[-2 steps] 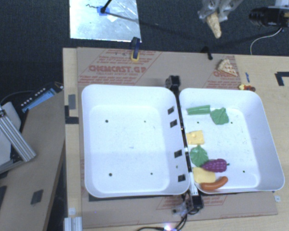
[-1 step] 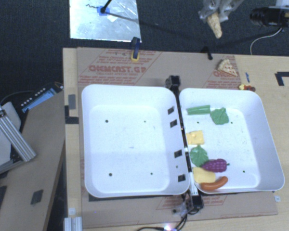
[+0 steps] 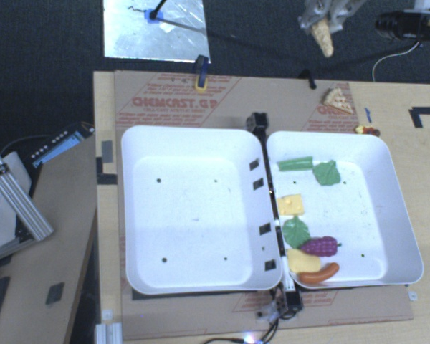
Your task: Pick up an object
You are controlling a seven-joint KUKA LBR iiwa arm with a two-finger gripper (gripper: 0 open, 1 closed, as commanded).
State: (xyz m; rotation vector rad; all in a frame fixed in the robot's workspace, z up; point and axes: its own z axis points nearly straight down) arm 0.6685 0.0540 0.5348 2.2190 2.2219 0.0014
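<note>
The pincer hangs beyond the tabletop's far edge, clamped on a tan piece. The toys lie well nearer, along the right bin's left wall.

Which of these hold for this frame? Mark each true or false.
1. The purple grapes lie in the right bin. True.
2. The pizza slice lies inside the left bin. False: it lies on the brown board, behind the right bin.
3. The end effector grips the yellow cheese. False: the cheese lies in the right bin.
4. The sausage lies near the right bin's front edge. True.
</note>
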